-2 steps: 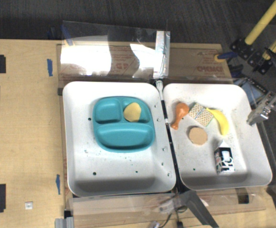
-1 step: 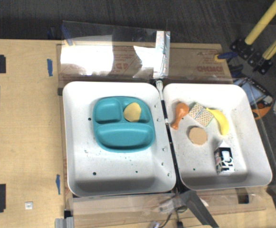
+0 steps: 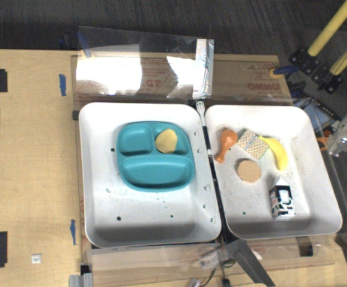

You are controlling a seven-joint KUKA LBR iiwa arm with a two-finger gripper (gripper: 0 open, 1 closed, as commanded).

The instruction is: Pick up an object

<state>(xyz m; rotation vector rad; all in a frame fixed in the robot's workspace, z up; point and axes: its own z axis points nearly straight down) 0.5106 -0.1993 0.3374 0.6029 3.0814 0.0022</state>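
Matt teal plastic tray (image 3: pixel 155 173), glossy white plastic bins (image 3: pixel 95 160), brown cardboard bench (image 3: pixel 30 160)

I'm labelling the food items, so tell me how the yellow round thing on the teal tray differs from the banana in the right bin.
The yellow round piece is compact and ball-like; the banana is long and curved. The round piece sits in a compartment of the teal tray in the left bin; the banana lies on the floor of the right bin, beside a patterned piece. The round piece is duller yellow, the banana brighter. Both are yellowish.
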